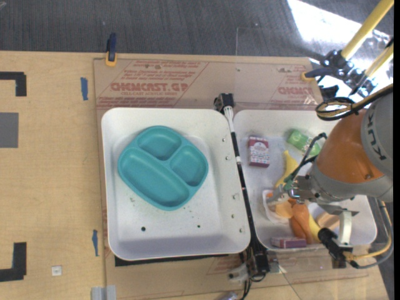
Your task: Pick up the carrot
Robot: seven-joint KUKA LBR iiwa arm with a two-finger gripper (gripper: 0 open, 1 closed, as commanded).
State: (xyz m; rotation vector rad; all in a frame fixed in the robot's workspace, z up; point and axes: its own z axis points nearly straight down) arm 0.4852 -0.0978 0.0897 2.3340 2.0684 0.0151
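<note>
The arm's wrist covers much of the right bin (369, 227), so whether the gripper (299, 200) is spread or pinching anything cannot be told. The carrot (301, 221) lies near that bin's front edge, partly hidden, right under the gripper.

This looks like a robotics lab or test bench. Two white bins (112, 230) sit side by side on a cardboard sheet (156, 80) laid over a wooden bench (50, 167). Blue tape marks (84, 87) and black tape corners (15, 83) lie left of the bins, grey carpet (156, 11) beyond them.
</note>
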